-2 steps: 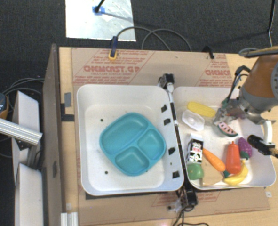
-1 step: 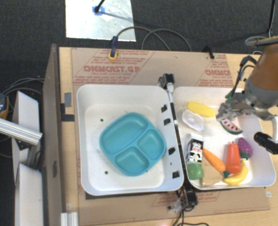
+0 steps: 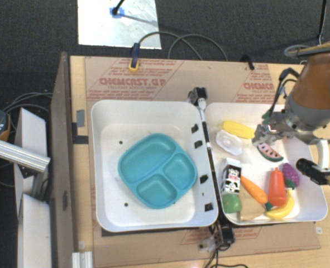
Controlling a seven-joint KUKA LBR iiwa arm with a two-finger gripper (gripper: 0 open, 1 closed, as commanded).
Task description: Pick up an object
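While the left bin (image 3: 106, 166) just has a teal divided plate (image 3: 157, 170) in it, the right bin (image 3: 321, 208) is packed w/ toy food: milk carton (image 3: 232, 179), green pear (image 3: 231, 203), corn (image 3: 238, 130), carrot (image 3: 254, 189), watermelon slice (image 3: 269, 152), red pepper (image 3: 276, 186), banana (image 3: 283, 208), grapes (image 3: 290, 174). Gripper (image 3: 267, 130) sits at that bin's far side, right over the watermelon, between it & the corn. Can't tell if it's open or gripping anything tbh.

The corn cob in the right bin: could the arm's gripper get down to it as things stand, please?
Probably yes. The corn cob lies bare at the bin's back, nothing on top, and the gripper hovers just beside it. The clear lump touching it might get nudged.
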